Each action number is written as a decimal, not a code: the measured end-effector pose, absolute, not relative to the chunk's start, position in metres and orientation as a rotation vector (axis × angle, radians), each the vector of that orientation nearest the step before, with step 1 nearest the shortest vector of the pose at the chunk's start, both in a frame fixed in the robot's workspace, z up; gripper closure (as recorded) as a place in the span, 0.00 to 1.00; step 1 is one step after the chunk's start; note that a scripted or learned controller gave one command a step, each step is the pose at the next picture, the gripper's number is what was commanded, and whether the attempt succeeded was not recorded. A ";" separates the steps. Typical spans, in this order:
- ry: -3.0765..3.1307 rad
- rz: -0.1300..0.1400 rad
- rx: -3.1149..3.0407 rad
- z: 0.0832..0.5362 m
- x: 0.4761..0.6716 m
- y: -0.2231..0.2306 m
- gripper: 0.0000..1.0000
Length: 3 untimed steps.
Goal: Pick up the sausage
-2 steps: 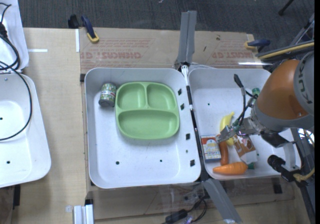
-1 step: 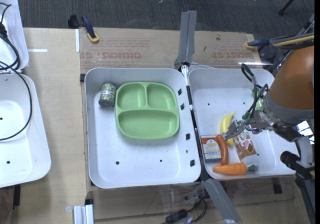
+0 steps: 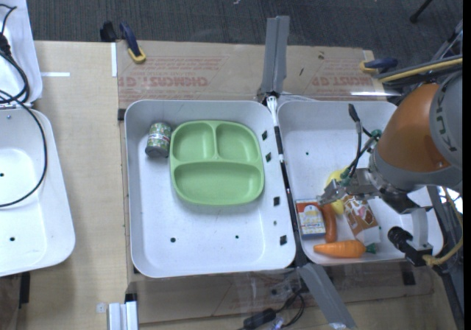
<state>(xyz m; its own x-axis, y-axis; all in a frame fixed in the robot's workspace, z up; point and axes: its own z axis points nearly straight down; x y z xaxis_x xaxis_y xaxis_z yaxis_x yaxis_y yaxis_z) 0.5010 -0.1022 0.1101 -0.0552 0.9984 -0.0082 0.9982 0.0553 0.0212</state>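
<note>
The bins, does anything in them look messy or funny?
Nothing looks spilled or broken. The green plate sits flat in the left bin with a small can beside it. In the right bin, the carrot, sausage and food packets are crowded into one corner under the pincer.

Even, bright overhead light; soft shadows; mild glare on white bins point(image 3: 147, 247); slightly soft focus

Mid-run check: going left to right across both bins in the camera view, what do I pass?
Small can → green divided plate → boxed packet → sausage → carrot, then the gripper just above them, in the right bin.
</note>
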 end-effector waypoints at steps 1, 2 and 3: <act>2.282 -0.003 2.160 0.191 0.515 -0.073 0.00; 2.333 0.000 2.099 0.103 0.509 -0.101 0.00; 2.310 0.013 2.113 0.097 0.496 -0.102 0.00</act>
